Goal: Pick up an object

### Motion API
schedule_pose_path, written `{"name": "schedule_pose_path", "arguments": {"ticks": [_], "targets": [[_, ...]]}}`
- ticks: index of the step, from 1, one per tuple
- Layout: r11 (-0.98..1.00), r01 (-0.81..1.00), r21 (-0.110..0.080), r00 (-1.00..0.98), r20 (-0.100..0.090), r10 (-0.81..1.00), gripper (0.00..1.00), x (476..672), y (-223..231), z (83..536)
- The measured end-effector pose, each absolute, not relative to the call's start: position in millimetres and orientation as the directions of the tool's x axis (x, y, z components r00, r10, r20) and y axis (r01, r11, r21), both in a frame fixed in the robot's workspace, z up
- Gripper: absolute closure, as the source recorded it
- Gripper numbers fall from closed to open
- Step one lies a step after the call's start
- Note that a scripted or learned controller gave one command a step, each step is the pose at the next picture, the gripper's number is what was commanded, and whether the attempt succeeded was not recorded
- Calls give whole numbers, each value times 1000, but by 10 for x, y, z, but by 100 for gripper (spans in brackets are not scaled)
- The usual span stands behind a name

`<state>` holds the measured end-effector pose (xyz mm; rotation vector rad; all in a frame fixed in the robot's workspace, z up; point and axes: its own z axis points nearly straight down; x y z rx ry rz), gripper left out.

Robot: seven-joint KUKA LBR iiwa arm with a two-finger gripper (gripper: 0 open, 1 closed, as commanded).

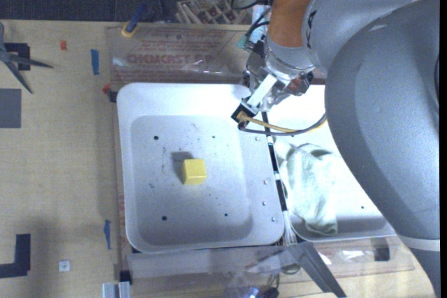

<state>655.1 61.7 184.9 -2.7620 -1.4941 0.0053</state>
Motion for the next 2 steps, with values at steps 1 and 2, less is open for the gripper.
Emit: {"name": "schedule_pose_path", "arguments": {"ticks": [1, 2], "targets": [[-488, 873, -3, 488, -2, 873, 100, 6237, 1, 2270], [-697, 717, -5, 697, -3, 717, 100, 6023, 119, 1843]]}}
